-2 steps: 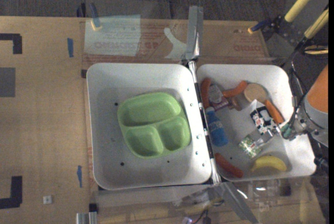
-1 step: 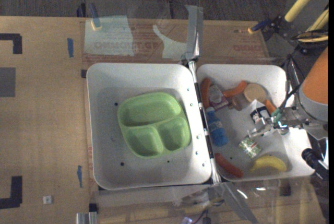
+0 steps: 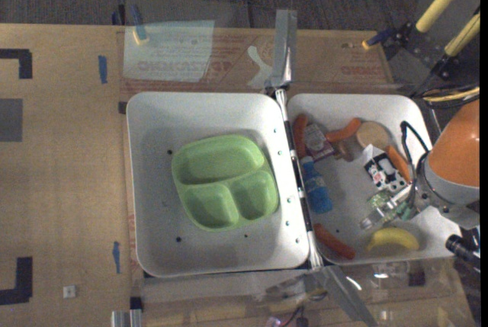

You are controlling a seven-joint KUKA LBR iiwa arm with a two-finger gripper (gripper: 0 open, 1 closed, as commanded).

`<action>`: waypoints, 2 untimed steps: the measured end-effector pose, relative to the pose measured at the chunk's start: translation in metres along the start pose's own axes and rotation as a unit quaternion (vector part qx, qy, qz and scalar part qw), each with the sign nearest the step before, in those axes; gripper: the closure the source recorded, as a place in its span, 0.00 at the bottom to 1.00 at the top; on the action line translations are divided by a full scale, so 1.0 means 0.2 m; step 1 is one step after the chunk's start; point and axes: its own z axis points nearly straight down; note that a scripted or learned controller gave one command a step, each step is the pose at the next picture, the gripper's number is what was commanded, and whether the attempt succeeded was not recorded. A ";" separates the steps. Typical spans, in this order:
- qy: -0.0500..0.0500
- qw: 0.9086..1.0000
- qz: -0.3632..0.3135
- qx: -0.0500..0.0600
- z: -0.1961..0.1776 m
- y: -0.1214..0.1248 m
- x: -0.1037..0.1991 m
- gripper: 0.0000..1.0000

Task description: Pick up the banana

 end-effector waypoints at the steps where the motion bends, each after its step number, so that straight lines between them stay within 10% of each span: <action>1: -0.002 1.000 0.002 -0.002 -0.05 0.00 -0.01 1.00; 2: 0.000 0.998 0.057 0.001 -0.94 0.24 0.24 1.00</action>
